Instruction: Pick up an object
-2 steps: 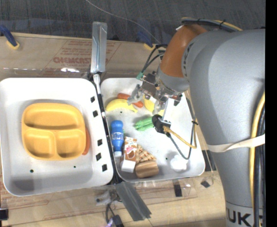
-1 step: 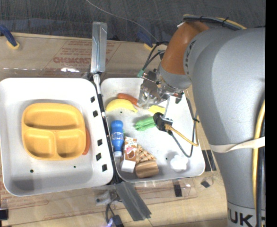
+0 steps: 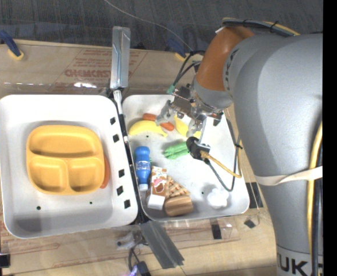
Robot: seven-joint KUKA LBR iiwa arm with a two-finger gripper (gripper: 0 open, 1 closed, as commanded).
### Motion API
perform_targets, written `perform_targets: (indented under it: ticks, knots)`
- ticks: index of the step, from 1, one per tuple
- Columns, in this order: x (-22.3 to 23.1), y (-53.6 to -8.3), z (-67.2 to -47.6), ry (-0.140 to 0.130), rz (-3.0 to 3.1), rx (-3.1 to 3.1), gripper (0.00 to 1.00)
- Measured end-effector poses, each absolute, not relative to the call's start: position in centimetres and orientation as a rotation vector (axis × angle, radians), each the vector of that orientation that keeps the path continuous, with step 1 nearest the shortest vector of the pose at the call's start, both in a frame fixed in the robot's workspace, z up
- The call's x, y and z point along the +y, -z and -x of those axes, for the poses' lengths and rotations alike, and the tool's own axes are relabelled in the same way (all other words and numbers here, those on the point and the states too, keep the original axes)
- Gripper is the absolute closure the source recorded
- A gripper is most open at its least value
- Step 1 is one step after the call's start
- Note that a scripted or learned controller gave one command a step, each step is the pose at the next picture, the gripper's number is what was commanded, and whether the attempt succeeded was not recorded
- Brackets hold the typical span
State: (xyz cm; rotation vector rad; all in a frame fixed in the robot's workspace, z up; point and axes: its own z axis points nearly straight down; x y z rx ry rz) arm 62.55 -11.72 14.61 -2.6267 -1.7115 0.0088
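Note:
My gripper (image 3: 183, 119) hangs low over the back of the right bin (image 3: 237, 203), fingers spread and open, nothing between them. Just beneath and left of it lie a yellow banana (image 3: 144, 129) and a small orange-red piece (image 3: 166, 125); a yellow piece (image 3: 182, 127) sits under the fingertips. A green toy (image 3: 176, 150) lies just in front of the gripper. Further forward are a blue bottle (image 3: 142, 164), a printed packet (image 3: 159, 184), a brown waffle-like block (image 3: 177, 202) and a white round lump (image 3: 217, 198).
The left bin (image 3: 7, 211) holds a yellow divided tray (image 3: 65, 157). A black divider with clips (image 3: 122, 154) separates the bins. The grey arm (image 3: 272, 108) covers the right side of the bench, and a yellow cable (image 3: 223, 168) loops over the right bin.

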Motion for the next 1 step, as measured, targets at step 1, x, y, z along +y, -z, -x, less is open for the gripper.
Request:
perform_targets:
  ticks: [1]
  knots:
    - [-12.22, -14.27, -60.54, -0.003, 1.999, -2.419, 0.0]
